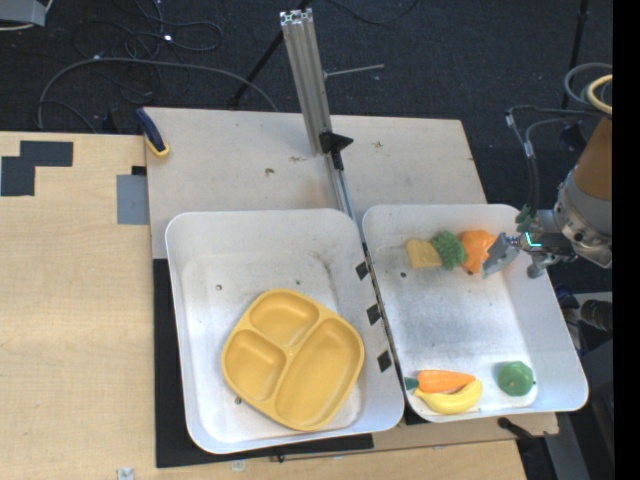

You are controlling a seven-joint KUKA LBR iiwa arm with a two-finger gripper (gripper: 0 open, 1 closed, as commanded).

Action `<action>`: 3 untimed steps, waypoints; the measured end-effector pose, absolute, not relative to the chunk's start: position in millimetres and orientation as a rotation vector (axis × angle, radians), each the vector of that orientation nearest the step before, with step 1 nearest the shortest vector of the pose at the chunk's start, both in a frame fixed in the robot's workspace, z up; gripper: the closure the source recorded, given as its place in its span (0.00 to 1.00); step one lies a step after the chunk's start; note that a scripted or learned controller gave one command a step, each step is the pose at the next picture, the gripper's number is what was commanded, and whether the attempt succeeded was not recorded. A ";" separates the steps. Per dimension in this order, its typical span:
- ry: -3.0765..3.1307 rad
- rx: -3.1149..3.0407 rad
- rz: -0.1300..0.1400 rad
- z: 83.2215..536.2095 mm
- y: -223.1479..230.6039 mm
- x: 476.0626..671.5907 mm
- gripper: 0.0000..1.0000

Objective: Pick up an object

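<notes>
The gripper (497,255) is hanging low over the far right part of the right bin (545,313), reaching in from the right under the orange-banded wrist. Its grey fingers are lying right against the orange toy piece (477,244), and from this slanted view it is not possible to tell whether they are spread or closed, or whether anything is sitting between them (the fingers and the toy are overlapping too closely to separate).

The relation that matters is sideways: the nearest objects are lying in a short row running leftward from the gripper along the bin's far side. The orange piece is touching or just beside the fingertips, a green leafy piece (448,249) is pressed against it on the left, and a pale yellow piece (423,254) is sitting just beyond that. The row's long axis is running left to right, roughly in line with the arm's own reach.

Well apart, at the near edge of the same bin, a carrot (444,380) is resting on a banana (452,399), with a green round fruit (515,377) just to their right. The left bin (200,258) is holding a yellow divided plate (292,356).

My judgement: the orange piece is the likeliest target, needing only a small move to the left and down.
</notes>
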State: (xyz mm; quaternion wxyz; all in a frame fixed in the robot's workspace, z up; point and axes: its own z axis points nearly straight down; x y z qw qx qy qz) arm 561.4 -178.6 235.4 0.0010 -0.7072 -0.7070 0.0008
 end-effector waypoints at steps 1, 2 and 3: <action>-2.221 -2.221 0.001 236.1 -178.7 561.8 0.00; -2.216 -2.217 0.007 172.9 -182.8 563.1 0.00; -2.216 -2.216 0.006 114.2 -173.3 564.1 0.00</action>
